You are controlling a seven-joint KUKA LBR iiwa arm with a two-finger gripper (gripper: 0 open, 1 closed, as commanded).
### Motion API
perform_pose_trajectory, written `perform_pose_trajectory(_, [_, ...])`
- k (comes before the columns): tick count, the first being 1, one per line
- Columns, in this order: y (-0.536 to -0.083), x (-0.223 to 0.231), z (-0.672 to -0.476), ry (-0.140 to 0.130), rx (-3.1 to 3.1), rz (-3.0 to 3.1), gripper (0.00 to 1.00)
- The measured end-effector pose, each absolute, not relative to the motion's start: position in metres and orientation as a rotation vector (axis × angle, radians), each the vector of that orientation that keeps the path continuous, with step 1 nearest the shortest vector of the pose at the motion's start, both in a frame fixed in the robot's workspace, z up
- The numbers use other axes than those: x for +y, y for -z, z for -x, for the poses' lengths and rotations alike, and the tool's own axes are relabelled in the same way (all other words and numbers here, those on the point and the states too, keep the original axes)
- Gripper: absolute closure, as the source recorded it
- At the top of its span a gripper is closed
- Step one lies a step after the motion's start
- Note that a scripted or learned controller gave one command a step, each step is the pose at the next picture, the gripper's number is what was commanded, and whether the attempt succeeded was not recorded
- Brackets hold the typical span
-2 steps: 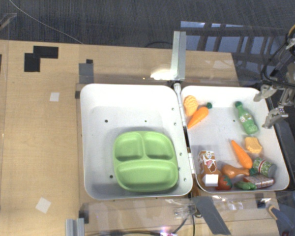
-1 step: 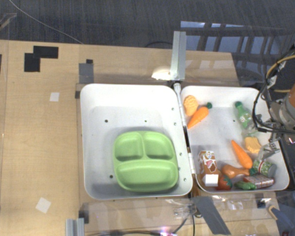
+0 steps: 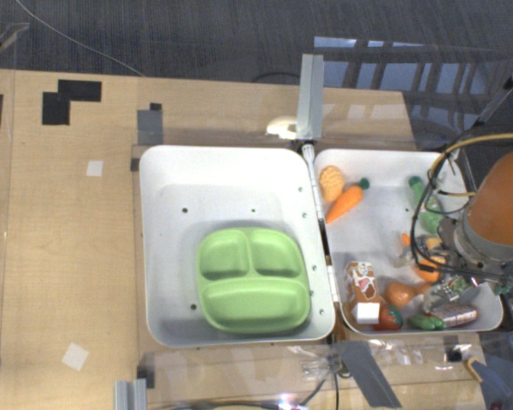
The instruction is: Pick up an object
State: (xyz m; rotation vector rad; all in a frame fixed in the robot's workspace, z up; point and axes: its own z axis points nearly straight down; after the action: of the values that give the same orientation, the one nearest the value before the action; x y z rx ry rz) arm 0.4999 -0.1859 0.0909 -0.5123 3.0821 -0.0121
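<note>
The grey arm's pincer sits low in the right-hand shallow white bin, buried among cables, so I cannot tell its state or whether it has hold of anything. Just beside it, toward the near wall, small plastic toy foods crowd together: a brown egg-shaped piece, a red-and-white packet and a green pod. Packed this tightly, a grasp could wedge between neighbours or clip the bin wall, while the orange plastic carrot lies well apart, beyond the pincer.

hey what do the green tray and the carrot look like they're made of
Green tray: probably molded plastic, with a smooth, slightly glossy finish, one even color and rounded compartment ridges. Carrot: likely a plastic toy, uniformly bright orange with a smooth surface and a dark green cap; it could be rubber, the view is too small to tell.
</note>
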Motion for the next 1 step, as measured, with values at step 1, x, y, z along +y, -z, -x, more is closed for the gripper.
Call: perform_pose_trajectory(1, [-0.0914,-0.1545,-0.5106,0.018,3.038,0.717,0.0])
